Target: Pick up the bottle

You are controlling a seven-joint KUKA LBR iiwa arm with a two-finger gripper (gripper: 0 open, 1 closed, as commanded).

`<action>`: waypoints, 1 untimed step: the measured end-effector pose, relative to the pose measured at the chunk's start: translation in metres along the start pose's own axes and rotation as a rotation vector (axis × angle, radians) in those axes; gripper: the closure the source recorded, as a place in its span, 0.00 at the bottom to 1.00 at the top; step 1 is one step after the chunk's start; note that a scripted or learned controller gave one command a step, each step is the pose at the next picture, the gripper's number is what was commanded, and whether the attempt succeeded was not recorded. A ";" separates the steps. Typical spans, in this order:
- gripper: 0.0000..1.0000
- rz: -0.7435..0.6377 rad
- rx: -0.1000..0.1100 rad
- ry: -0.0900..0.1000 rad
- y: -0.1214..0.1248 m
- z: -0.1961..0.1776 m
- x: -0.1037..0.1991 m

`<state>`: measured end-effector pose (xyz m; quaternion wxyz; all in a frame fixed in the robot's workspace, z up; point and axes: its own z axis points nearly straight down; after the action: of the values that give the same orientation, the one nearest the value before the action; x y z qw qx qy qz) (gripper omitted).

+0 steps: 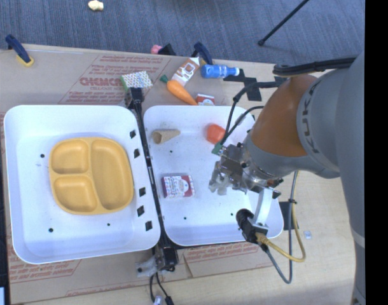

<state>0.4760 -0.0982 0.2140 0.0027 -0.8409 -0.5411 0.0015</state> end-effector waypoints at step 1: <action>1.00 0.160 0.001 0.000 0.018 0.054 -0.041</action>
<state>0.4754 -0.1428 0.1604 0.0028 -0.8815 -0.4721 0.0021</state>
